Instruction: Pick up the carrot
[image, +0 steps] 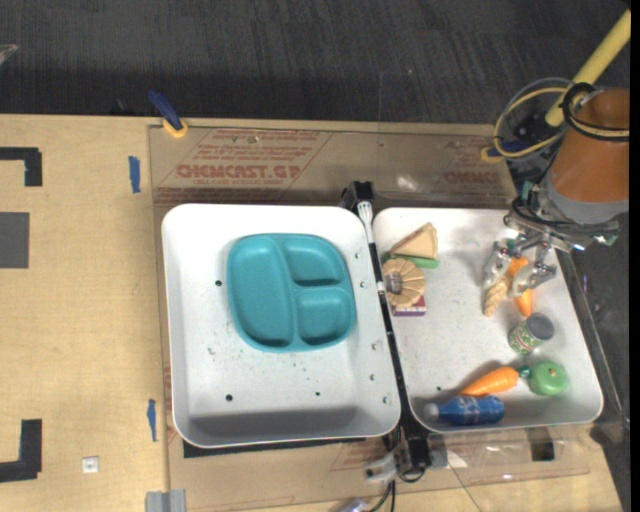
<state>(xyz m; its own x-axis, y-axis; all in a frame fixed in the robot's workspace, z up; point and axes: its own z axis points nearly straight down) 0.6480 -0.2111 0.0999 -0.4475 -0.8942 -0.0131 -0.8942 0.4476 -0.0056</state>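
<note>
a: camera view puts our gripper (520, 262) over the far right part of the right bin (455, 225), with the orange band of the arm (590, 150) above it at the right edge.

b: and the carrot (490, 381)? we read it as the orange piece lying at the near side of that same bin.

a: agreed. it lies toward us from the gripper, and a little to the left. the two are well apart, with a small round grey piece (537, 328) between them.

b: how does it lie?

a: flat, long axis running mostly left to right, the right end tipped slightly toward the far side. a green piece (547, 378) sits just beside its right end, a blue bottle (468, 409) just beside it on the near side.

b: so if we close across it, the fingers should straddle the short way, far to near. that is our judgement, not something we can see done.

a: and the state of the gripper?

b: we cannot tell whether it is wide or narrow. there is something small and orange (522, 298) at the fingers, but we cannot make out whether it sits between them or lies on the bin floor.

a: the left bin (200, 400) holds the teal divided tray (292, 291), which plays no part here.

b: then the move turns on coming nearward and slightly left.
</note>
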